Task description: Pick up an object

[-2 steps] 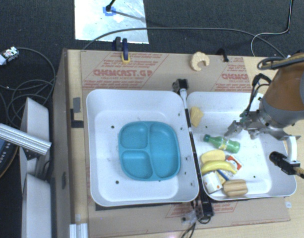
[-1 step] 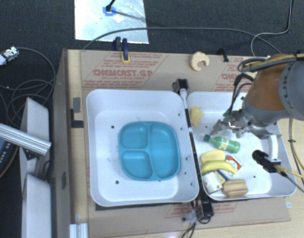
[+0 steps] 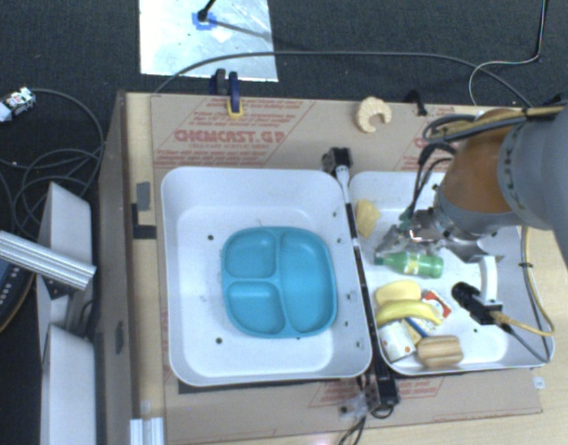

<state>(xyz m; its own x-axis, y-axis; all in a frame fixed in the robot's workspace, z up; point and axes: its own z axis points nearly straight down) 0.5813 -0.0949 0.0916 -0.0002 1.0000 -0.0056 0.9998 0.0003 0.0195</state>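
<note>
You're looking at the pincer (image 3: 409, 239) hanging low inside the nearer white bin (image 3: 387, 189). Can't tell how wide it's standing or whether it's got anything in it, as the wrist and glare are hiding that. Likeliest target, imo, is the green bottle (image 3: 415, 265), lying on its side right under the pincer. It's touching or nearly so; can't say which.

Risks: the bottle is looking smooth, glossy and round, prob. plastic, so it's likely rolling or squirting out if the pincer is closing off-centre. The bananas (image 3: 402, 302) are lying just past the bottle, curved and matte yellow. They're crowding it, so a sideways nudge could be shoving the bottle into them w/o giving a grip. The bin floor is looking like slick white plastic, so nothing is pinning things in place.

Other bits: a pale yellow wedge (image 3: 366, 217) is sitting near the pincer on the divider side, soft-looking. A tan roll (image 3: 439, 350), short and matte, is lying beyond the bananas. Well apart, in the other bin (image 3: 200, 248), a blue divided plate (image 3: 279, 281) is lying flat. It's hard, moulded and wide, so a poor pick.
</note>
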